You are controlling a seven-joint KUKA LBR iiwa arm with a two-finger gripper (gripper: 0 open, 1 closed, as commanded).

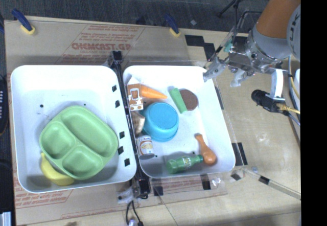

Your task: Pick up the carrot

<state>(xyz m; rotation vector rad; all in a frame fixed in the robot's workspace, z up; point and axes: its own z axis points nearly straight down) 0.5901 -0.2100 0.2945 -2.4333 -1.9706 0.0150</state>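
Note:
The carrot (153, 92) is orange and tapered. It lies on its side in the far left part of the right bin (224, 122), pointing right, just above a blue bowl (161, 120). My gripper (224, 75) hangs over the bin's far right corner and rim, well to the right of the carrot and apart from it. Its two fingers (211, 72) are spread open with nothing between them.
Around the carrot are a small printed box (135, 97), a green stick (178, 100) and a brown disc (190, 99). Nearer the front lie a green bottle (183, 162), an orange-brown drumstick (205, 149) and a small can (146, 145). The left bin holds a green divided plate (79, 140) over a yellow item (53, 173).

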